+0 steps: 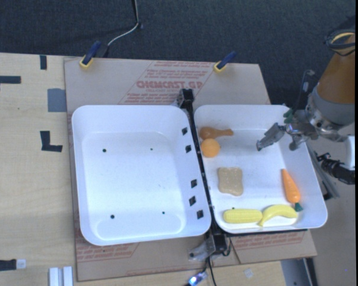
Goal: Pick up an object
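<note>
Nearest me lay a yellow plastic banana beside yellow corn. At two o'clock I saw the grey two-finger gripper spread open, grasping nothing, above the right white bin.

Robot lab, clamped cardboard, taped bench, white bins

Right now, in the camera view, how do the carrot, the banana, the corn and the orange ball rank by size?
Largest to smallest as they look:
banana and corn, too alike to rank
carrot
orange ball
</note>
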You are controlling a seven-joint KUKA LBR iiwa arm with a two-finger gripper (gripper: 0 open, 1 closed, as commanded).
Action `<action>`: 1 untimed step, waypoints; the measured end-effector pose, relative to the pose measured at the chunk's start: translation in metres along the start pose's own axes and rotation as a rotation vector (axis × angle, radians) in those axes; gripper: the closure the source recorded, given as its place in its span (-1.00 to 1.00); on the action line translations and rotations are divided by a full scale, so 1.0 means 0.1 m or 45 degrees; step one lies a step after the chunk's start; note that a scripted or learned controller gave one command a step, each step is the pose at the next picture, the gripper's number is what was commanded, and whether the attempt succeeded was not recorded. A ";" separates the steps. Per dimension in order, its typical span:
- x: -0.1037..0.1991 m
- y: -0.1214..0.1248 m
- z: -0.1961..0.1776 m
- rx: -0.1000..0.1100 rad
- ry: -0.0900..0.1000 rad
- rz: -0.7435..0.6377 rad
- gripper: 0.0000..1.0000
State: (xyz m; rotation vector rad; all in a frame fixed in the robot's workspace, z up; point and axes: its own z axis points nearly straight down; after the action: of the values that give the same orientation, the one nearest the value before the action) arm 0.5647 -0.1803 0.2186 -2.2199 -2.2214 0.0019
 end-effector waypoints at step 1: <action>0.01 0.00 -0.10 -0.001 0.000 -0.001 1.00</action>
State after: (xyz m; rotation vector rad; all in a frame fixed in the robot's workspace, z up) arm 0.5651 -0.1798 0.2285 -2.2192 -2.2229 0.0015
